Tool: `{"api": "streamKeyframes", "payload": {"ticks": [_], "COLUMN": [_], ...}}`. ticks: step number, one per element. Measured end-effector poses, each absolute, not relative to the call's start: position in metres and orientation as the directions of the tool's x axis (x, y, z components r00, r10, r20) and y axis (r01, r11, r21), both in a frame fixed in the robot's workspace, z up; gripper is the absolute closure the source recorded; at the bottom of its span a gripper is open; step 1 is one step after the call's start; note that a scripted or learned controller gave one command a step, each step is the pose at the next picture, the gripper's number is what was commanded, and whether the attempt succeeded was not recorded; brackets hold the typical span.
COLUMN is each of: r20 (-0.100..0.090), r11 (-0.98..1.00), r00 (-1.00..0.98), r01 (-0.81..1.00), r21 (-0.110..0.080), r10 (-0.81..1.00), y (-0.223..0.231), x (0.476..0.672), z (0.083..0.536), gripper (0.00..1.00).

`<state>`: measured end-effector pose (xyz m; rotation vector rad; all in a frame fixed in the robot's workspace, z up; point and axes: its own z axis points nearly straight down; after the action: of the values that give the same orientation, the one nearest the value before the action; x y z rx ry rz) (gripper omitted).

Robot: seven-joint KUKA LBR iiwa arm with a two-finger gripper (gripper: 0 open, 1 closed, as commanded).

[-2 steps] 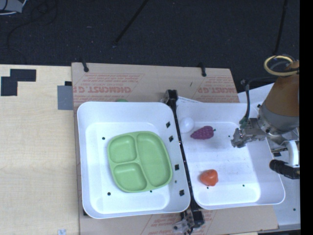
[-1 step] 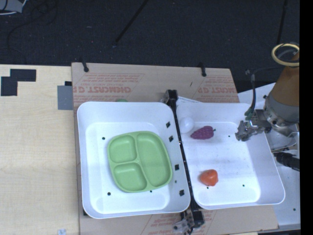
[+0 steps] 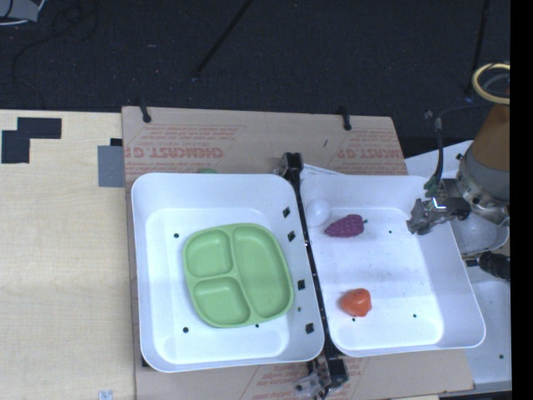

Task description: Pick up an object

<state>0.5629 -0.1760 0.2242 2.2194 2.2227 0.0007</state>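
In the right bin (image 3: 433,307) lie a purple bunch of grapes (image 3: 345,226) near the back, a red-orange pepper-like object (image 3: 356,302) toward the front, and a white ball (image 3: 318,214) at the back left corner. My gripper (image 3: 423,217) hangs over the right bin's right rim, well to the right of the grapes. Nothing shows between its fingers.
The left bin (image 3: 158,223) holds a green three-compartment plate (image 3: 237,274). A black divider (image 3: 301,248) separates the bins. Cardboard (image 3: 250,144) lies under them on the wooden bench. The grey and orange arm (image 3: 491,152) stands at the right.
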Motion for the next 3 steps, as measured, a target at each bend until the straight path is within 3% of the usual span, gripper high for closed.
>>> {"api": "streamKeyframes", "payload": {"ticks": [2,3], "r20": [0.002,0.000], "r11": [0.003,0.003], "r00": [-0.003,-0.003], "r01": [1.000,1.000], "r21": [-0.005,-0.003], "r10": [1.000,1.000], "y": [-0.076,-0.026], "x": [0.554,0.566], "z": [0.209,0.217], "gripper": [1.00,1.00]}}
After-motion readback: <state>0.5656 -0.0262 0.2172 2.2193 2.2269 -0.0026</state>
